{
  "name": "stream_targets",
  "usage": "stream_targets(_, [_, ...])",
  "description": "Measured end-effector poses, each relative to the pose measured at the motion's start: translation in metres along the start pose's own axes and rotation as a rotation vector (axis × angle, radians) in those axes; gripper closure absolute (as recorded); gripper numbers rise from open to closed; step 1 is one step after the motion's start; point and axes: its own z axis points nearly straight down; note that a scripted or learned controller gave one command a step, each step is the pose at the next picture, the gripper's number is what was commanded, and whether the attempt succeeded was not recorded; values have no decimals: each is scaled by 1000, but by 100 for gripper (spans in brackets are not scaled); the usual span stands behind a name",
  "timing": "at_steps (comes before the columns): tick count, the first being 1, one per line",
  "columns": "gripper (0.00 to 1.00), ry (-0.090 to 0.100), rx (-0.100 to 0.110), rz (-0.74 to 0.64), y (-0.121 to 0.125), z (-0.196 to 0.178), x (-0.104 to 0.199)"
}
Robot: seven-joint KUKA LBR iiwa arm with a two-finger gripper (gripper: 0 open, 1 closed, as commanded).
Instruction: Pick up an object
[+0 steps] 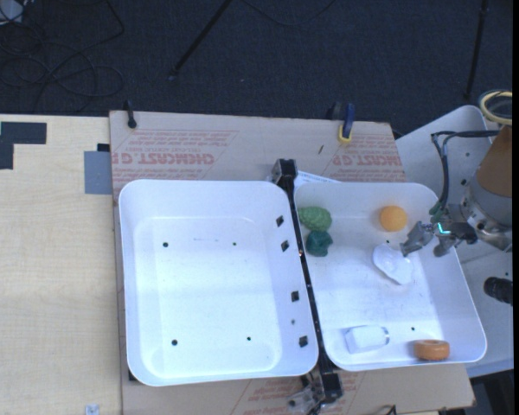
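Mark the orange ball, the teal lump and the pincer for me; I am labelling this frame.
orange ball (394, 218), camera view, centre of the ball.
teal lump (318, 243), camera view, middle of its top.
pincer (426, 239), camera view, midway between its fingertips.

Illumination is even and moderately bright from overhead. The two shallow white plastic bins (209, 232) are the brightest surfaces, near overexposure, with soft shadows along their inner walls. The dark carpeted floor (242, 50) at the top is underexposed. Overall sharpness is low; the small objects show soft edges.
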Motion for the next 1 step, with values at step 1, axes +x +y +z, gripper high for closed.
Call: stream_targets(1, [0, -3, -10, 0, 20, -92, 0])
